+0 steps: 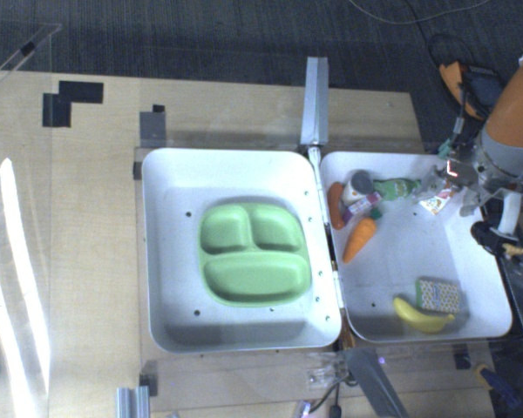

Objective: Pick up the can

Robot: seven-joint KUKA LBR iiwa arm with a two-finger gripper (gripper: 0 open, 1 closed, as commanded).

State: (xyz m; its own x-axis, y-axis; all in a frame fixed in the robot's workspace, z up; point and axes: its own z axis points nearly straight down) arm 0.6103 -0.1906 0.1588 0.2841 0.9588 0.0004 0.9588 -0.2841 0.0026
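The can [361,190] lies at the far left of the right bin [471,273]; it shows a grey round end and a white and pink label. It touches a green bottle [397,186] lying on its right. My gripper [449,185] hangs over the bin's far right corner, to the right of the bottle and well apart from the can. A small white and red scrap [434,204] sits just below the gripper; I cannot tell whether it is held.
An orange carrot [357,239] and a red-orange item [335,204] lie by the can near the bin's left wall. A banana [422,317] and a patterned block [439,294] rest at the near side. The left bin [166,259] holds a green divided tray [253,252].
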